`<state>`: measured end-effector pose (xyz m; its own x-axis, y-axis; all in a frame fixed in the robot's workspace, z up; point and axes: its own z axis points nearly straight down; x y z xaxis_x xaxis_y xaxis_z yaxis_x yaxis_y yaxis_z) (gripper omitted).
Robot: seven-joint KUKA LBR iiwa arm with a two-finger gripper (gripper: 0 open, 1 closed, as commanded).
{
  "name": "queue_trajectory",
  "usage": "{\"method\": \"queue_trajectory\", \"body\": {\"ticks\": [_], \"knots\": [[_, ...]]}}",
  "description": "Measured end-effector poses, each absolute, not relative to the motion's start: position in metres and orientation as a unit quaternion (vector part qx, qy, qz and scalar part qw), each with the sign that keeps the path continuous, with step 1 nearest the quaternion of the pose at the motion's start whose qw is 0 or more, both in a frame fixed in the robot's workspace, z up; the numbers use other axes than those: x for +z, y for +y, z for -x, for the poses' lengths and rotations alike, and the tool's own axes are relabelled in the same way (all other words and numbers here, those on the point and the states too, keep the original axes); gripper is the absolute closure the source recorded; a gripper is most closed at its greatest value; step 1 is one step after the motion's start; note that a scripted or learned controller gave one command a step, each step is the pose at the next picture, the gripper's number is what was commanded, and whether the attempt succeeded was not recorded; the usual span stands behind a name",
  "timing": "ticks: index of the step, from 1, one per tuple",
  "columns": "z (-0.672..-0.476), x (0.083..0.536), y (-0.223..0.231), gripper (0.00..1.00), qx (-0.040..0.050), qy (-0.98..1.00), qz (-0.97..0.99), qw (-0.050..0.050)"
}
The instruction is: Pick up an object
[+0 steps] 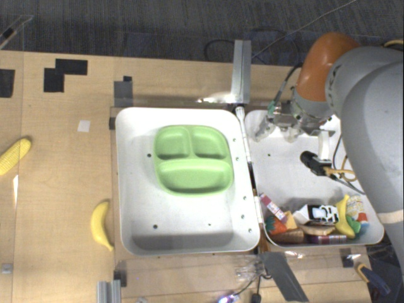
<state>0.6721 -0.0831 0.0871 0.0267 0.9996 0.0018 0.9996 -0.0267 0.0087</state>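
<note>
Farthest left, a corn cob (14,156) lay on the bench (57,245), and a banana (101,225) lay near the left bin (183,229), outside its wall. Inside that bin a green plate (192,158) sat alone toward the far half, flat and upright, with bare white floor around it.

Next came the right bin (284,169). The likely targets were there: a pile (315,225) of small things crowded against its near wall, among them a black-and-white piece (324,214) on top and a yellow piece (346,225) at the right end. They touched and overlapped, so single shapes were hard to tell apart.

Further right and toward the far end of the same bin hung the gripper (278,124), over bare floor and well apart from the pile. Whether the claw was wide or narrow could not be told, and nothing showed in its grasp. The arm (372,125) filled the right side.

By my reading the pick had not yet begun. To do it well, the gripper would need to travel toward the near wall, choose a piece on top or at the pile's edge, and descend straight with room on both sides. Going for a buried piece, or one tight against the wall, would risk a miss or a jam.
</note>
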Motion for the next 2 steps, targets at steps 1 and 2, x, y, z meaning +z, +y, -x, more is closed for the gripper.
{"method": "queue_trajectory", "body": {"ticks": [1,2], "knots": [[-0.624,0.089,-0.102,0.0,0.0039,0.684,-0.73,0.004],[-0.506,0.09,-0.102,0.0,0.0044,0.689,-0.725,0.004]]}}
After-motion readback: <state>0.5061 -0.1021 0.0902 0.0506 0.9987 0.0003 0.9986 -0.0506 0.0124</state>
